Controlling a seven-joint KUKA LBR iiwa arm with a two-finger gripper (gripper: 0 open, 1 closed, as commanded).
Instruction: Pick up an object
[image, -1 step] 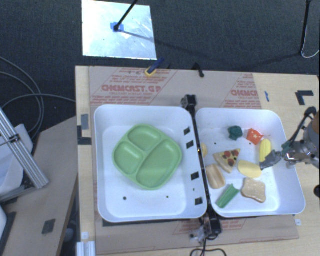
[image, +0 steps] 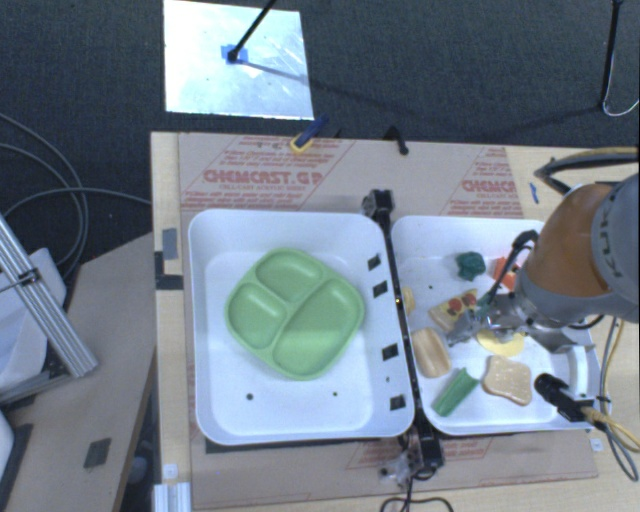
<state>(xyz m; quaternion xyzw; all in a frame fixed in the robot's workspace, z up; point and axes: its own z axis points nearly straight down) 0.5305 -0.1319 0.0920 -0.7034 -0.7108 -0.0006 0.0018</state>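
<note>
1. At the far left stand a slanted metal rail (image: 45, 310) and loose black cables on dark carpet, beside a lower tan surface.
2. The worktop (image: 260, 170) is covered with printed cardboard and carries two shallow white bins side by side.
3. The left bin (image: 215, 400) holds a green divided plate (image: 295, 312) with three compartments, lying flat near the bin's middle.
4. A black divider (image: 392, 300) with clips runs between the bins, where their rims meet.
5. The right bin (image: 425, 240) holds the small things, all crowded in its lower half apart from one piece higher up.
6. Along its left side lies a tan bread roll (image: 431, 352), and just below it a green stick-shaped piece (image: 453, 391), tilted.
7. Above the roll is a slice with red and orange bits (image: 455, 307), just beside the gripper.
8. A dark green lump (image: 470, 264) sits higher up, apart from the rest.
9. A yellow round piece (image: 503, 343) lies just under the gripper, and a slice of toast (image: 508, 380) rests below it, near the bin's front rim.
10. The gripper (image: 478, 322) reaches low into the right bin among these pieces; whether the jaws are released or clenched I cannot tell, and nothing is plainly seen between them.
11. The grey arm with its orange band (image: 560, 245) fills the right side above the bin.
</note>
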